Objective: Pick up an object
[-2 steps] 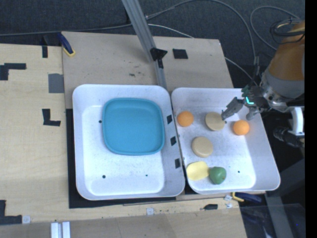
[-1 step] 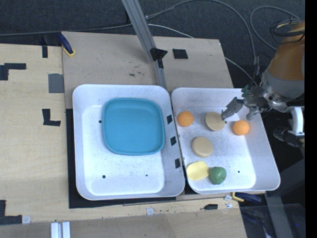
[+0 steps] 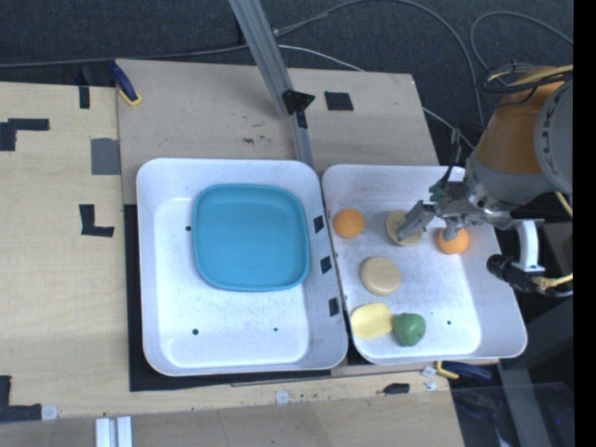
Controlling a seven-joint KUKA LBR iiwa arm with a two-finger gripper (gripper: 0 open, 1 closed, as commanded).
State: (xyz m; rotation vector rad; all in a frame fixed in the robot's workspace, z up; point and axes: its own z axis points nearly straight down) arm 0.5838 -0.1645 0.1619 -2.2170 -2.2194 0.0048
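We are seeing the arm (image 3: 535,138) running off the picture's right edge, the gripper (image 3: 430,220) covering part of a tan round piece (image 3: 400,229) near the right bin's (image 3: 494,338) far edge, its fingers blurring together, an orange ball (image 3: 453,241) partly tucked under it.

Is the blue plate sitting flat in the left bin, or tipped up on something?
Flat. The blue plate lies level on the floor of the left bin, its whole rim visible and nothing under or on it.
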